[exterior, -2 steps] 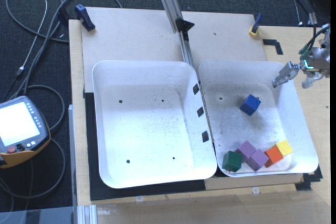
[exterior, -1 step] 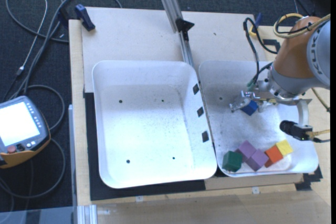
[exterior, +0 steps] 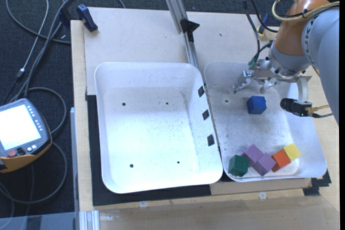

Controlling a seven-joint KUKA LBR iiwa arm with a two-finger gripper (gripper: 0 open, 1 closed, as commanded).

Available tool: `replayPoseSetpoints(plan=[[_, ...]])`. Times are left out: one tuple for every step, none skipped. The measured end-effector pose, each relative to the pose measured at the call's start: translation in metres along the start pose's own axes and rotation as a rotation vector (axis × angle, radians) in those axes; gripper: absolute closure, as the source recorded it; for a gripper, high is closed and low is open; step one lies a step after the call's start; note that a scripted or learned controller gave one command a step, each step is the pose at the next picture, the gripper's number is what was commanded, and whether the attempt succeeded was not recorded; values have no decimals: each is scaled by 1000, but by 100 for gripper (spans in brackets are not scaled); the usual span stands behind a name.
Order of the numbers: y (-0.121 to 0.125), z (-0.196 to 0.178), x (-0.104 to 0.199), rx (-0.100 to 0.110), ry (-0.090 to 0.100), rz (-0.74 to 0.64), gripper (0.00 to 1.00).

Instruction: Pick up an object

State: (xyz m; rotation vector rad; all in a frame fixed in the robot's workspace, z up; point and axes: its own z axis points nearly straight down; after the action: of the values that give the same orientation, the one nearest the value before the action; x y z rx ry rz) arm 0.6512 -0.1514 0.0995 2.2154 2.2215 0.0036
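Half-hidden tool (exterior: 243, 81) above right bin (exterior: 302, 134), fingers' state unclear, blue cube (exterior: 256, 104) just beside

A bulky grey robot arm (exterior: 323, 35) with rounded casing, an orange band (exterior: 296, 24) above its wrist, yellow and black cables looping around it.
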Motion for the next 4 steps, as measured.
replayPoseSetpoints(plan=[[-33,-1,-40,9,1,6,0],[-52,-1,0,8,5,0,0],[-51,-11,-1,5,4,1,100],[1,-106,86,-8,4,-7,100]])
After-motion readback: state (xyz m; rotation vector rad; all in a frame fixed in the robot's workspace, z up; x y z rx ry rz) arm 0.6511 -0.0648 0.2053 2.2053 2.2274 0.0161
